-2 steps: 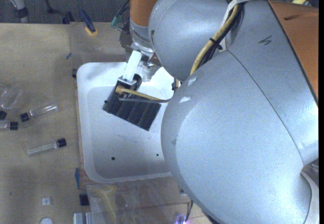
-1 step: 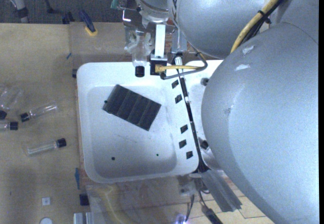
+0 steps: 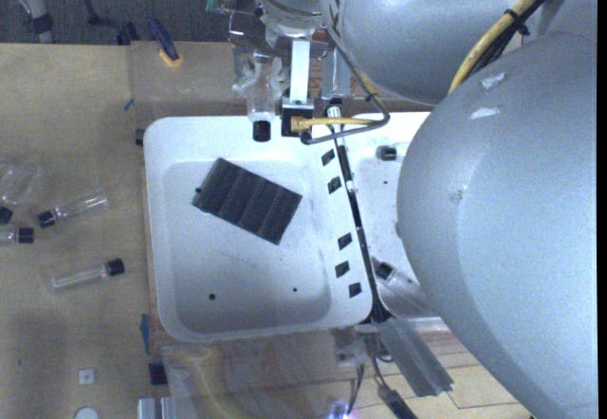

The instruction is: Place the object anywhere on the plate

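Observation:
A dark ribbed rectangular plate (image 3: 248,201) lies flat and slightly turned in the upper left part of the left white bin (image 3: 180,303). My gripper (image 3: 258,112) hangs over the bin's far rim, above and a little right of the plate's far edge. A small black piece (image 3: 261,130) shows right at the gripper's lower end. Whether it is held or is part of the fingertip I cannot tell. The big grey arm covers the view's right side.
Several clear vials with black caps (image 3: 85,272) lie on the bench left of the bin. A blue clamp (image 3: 168,51) sits behind it. The right bin (image 3: 391,182) is mostly hidden by the arm; two small dark things (image 3: 385,154) lie in it.

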